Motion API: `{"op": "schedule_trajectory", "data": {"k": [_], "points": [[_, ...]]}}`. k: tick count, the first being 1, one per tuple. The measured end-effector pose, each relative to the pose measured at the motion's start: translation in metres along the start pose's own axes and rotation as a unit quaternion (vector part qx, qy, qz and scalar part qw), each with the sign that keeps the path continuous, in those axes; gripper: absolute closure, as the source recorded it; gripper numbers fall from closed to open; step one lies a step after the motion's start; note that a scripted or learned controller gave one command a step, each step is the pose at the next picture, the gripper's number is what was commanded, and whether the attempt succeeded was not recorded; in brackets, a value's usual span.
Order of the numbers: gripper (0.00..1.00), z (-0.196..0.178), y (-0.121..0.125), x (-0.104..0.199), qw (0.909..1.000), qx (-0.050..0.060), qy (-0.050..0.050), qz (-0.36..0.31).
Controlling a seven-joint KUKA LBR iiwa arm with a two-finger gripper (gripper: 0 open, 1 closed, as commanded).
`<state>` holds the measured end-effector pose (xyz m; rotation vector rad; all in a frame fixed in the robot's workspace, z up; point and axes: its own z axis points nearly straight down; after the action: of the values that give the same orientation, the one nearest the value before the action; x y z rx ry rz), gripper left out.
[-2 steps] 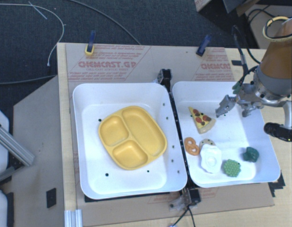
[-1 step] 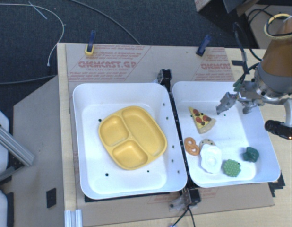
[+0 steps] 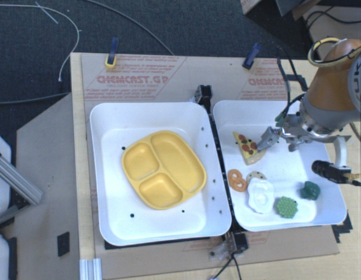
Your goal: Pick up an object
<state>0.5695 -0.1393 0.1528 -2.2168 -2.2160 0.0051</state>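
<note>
In the right bin (image 3: 320, 214) lie several toy foods. A pizza slice (image 3: 246, 147) with red dots rests near the bin's left wall. Closer to the front are an orange pretzel (image 3: 237, 180), a white fried egg (image 3: 260, 195) with a tan cookie (image 3: 256, 175) at its top edge, a light green broccoli piece (image 3: 286, 206) and a dark green piece (image 3: 310, 190). My gripper (image 3: 266, 139) hangs low over the bin, just right of the pizza slice's wide end, its tip close to or touching the slice. Nothing is seen held in it.
The left bin (image 3: 104, 156) holds a yellow three-compartment tray (image 3: 163, 169). A black divider with a clamp (image 3: 203, 93) runs between the bins. The grey and orange arm (image 3: 332, 92) covers the right bin's back right corner. Blue clips (image 3: 113, 54) sit on the cardboard's far edge.
</note>
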Motion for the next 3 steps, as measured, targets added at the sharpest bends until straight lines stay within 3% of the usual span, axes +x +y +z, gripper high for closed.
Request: {"op": "schedule_trajectory", "data": {"k": [1, 2, 3], "points": [[0.0, 0.045, -0.005, 0.007, 1.0, -0.001, 0.0, 0.0], [0.0, 0.064, -0.003, 0.007, 1.0, -0.005, 0.0, 0.0], [1.0, 0.051, 0.0, 0.009, 1.0, -0.008, 0.001, -0.001]]}}
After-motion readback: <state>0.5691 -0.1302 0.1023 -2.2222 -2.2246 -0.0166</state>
